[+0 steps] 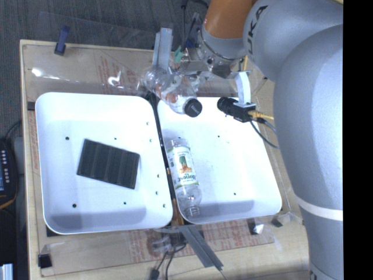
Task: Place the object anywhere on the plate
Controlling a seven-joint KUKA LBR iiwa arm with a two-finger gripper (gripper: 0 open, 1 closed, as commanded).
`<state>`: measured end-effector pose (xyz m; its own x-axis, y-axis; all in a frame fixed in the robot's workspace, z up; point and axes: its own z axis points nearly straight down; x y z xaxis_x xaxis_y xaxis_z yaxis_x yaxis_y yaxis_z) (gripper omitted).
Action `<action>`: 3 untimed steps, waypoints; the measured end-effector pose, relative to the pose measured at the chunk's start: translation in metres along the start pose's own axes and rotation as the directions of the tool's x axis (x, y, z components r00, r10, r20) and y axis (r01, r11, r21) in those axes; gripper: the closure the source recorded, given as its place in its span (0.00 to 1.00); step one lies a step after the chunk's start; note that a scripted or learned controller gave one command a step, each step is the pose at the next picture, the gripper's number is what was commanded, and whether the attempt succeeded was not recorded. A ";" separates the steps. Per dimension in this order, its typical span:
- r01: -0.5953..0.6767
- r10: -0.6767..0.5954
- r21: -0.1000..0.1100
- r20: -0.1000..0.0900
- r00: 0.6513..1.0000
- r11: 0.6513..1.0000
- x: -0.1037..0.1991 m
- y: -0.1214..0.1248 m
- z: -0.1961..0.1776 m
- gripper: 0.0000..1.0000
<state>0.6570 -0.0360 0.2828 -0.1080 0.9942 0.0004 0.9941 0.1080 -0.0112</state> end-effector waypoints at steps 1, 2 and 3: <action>0.143 -0.143 -0.001 0.001 0.990 0.990 0.073 -0.005 -0.007 1.00; -0.028 0.028 -0.006 0.002 1.000 1.000 0.104 0.000 -0.063 1.00; -0.016 0.016 0.000 0.005 1.000 1.000 0.107 0.002 -0.068 1.00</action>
<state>0.6481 0.0707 0.3504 -0.0924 0.9957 -0.0048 0.9957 0.0924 -0.0116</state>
